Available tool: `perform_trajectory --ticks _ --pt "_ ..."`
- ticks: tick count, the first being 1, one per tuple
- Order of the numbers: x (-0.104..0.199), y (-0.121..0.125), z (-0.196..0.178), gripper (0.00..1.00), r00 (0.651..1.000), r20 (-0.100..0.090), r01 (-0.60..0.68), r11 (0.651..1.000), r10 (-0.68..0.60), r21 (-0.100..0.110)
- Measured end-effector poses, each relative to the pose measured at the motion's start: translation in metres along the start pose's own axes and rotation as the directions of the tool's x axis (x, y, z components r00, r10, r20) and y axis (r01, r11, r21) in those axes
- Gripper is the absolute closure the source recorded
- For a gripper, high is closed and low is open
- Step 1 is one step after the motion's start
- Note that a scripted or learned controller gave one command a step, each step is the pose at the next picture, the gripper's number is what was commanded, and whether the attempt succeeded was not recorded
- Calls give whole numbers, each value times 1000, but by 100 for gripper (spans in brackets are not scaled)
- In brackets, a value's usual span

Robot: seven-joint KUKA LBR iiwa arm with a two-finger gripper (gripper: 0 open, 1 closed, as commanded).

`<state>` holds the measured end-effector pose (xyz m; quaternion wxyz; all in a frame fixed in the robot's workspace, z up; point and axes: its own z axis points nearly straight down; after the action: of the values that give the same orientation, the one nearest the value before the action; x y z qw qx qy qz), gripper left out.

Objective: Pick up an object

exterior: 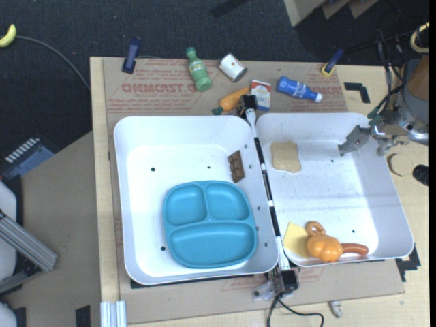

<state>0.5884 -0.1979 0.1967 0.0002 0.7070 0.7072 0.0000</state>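
Two bins: right bin (pixel 381 203) holds the candidates; pincer (pixel 355 142) hangs over its far right corner.
Pincer: grips nothing; how far open, I cannot tell.
Nearest pick: tan slab (pixel 285 157), lying flat, alone.
Advice: descend centred, straddling its short side.
Others: orange toy (pixel 323 245) crowds the near wall; blue plate (pixel 208 222) fills the left bin (pixel 136 182).

Grey arm with black cables, ending in a grey metal tool (pixel 353 142).
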Motion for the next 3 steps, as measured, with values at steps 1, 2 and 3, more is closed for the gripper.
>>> perform_trajectory --ticks 1,2,3 --pt "80 69 110 0 1000 -2 2 1000 -2 -5" --pt "92 33 110 0 1000 0 -1 1000 1 -3" --pt "101 53 110 0 1000 1 0 1000 0 -5"
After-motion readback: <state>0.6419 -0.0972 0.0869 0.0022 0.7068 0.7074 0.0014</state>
